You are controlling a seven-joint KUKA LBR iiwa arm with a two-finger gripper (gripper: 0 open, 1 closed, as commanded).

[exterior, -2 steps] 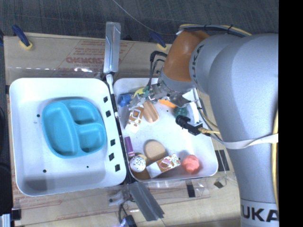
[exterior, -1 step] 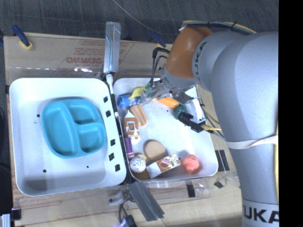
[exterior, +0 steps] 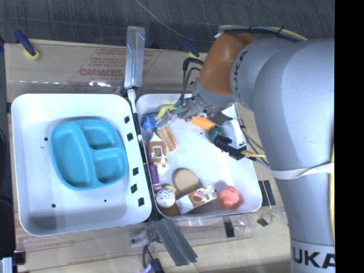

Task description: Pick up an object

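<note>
Claw (exterior: 183, 108) low over right bin (exterior: 250, 178)

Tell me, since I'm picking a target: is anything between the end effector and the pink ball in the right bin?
Nothing stands upright between them. The end effector is at the bin's far end among the toys there; the pink ball lies at the near end, with bare bin floor between and a small box beside it.

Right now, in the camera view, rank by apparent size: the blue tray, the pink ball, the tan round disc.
1. blue tray, by far the largest.
2. tan round disc.
3. pink ball, only slightly smaller than the disc, so that order is unsure.
</note>
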